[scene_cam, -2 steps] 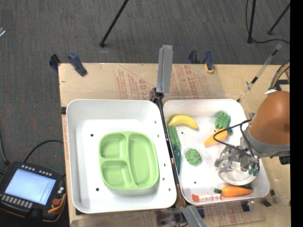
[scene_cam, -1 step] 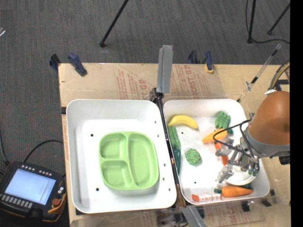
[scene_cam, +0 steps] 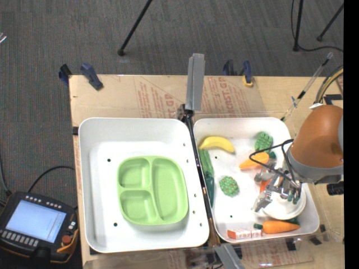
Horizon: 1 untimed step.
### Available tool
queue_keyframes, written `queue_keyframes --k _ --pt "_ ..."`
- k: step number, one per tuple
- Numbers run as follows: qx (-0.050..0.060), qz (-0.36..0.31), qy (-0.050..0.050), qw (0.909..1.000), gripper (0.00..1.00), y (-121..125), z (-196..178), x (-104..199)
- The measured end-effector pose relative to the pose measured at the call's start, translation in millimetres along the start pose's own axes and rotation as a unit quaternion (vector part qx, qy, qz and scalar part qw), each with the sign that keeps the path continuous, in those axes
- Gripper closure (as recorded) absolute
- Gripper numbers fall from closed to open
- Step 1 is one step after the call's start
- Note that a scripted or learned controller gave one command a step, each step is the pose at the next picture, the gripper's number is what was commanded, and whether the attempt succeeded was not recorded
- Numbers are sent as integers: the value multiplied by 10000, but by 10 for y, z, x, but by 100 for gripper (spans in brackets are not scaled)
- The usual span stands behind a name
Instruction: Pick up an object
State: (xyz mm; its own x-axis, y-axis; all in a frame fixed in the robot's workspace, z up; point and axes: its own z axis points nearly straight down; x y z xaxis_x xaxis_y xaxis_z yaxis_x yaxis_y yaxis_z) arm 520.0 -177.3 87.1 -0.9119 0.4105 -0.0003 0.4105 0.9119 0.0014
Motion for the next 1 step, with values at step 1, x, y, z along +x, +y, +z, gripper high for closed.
queue_keyframes --k 1 --pt "-3 321 1 9995 0 523 -3 -315"
